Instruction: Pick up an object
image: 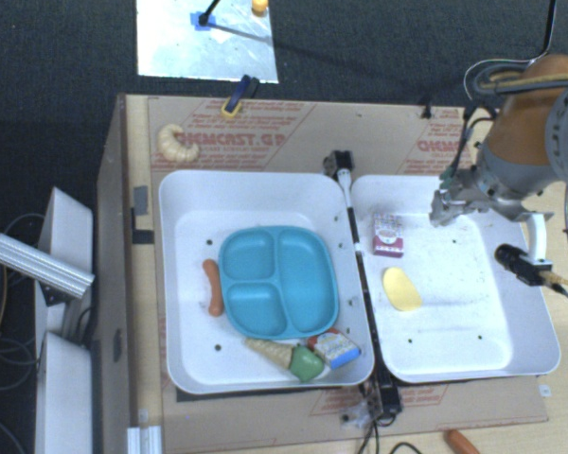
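Gripper (pixel 442 211) over right bin (pixel 521 348) far edge, nothing visibly held, jaw state can't tell; carton (pixel 388 235) near far-left corner, yellow piece (pixel 401 288) by left wall; risk: descent hits rim, misses both

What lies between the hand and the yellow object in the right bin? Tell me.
In the camera view, the small pink-and-white box lies between the hand and the yellow object.

A robotics lab: cardboard-topped bench (pixel 293 126) with two white bins (pixel 185 253), toy food, loose cables (pixel 14 348).
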`<state>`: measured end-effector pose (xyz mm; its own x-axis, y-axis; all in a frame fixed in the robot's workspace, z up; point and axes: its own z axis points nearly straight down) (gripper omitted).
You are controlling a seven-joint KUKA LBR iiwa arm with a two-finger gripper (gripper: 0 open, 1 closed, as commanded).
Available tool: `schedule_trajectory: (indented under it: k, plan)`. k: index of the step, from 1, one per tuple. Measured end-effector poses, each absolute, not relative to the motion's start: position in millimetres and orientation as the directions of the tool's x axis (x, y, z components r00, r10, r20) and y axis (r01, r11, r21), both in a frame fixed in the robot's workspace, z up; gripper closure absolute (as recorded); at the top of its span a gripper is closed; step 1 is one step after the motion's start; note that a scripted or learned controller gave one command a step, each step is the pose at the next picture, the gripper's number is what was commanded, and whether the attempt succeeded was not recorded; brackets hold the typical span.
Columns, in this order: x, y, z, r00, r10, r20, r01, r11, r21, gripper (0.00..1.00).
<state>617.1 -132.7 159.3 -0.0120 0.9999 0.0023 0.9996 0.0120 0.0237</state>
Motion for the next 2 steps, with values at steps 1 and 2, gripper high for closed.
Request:
schedule_trajectory:
  k: [1, 2]
  plan:
    - [618.2, -132, 170, -0.014, 1.0, 0.004, 1.0, 0.014, 0.027, 1.0]
    - [619.2, -131, 181, -0.017, 1.0, 0.005, 0.999, 0.017, 0.031, 1.0]
